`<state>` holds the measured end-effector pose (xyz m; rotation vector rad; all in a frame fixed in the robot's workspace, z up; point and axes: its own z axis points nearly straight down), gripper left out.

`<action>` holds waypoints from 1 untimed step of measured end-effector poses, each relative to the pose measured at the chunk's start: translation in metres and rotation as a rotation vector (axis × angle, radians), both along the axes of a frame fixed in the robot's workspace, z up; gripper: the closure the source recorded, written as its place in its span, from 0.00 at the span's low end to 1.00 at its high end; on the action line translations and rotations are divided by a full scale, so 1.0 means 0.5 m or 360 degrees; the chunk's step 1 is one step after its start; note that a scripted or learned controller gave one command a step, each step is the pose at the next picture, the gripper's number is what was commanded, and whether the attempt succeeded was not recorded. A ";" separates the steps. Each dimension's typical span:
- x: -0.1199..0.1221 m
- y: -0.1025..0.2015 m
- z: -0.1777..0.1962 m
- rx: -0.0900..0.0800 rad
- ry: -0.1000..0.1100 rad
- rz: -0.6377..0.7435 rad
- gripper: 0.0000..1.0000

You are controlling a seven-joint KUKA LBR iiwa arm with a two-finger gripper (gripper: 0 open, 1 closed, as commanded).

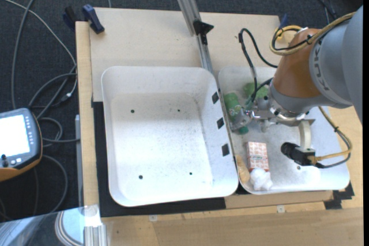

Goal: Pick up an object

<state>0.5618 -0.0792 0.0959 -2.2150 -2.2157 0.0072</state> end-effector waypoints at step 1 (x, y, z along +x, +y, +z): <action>-0.001 0.001 -0.008 -0.0001 -0.0007 -0.0002 0.00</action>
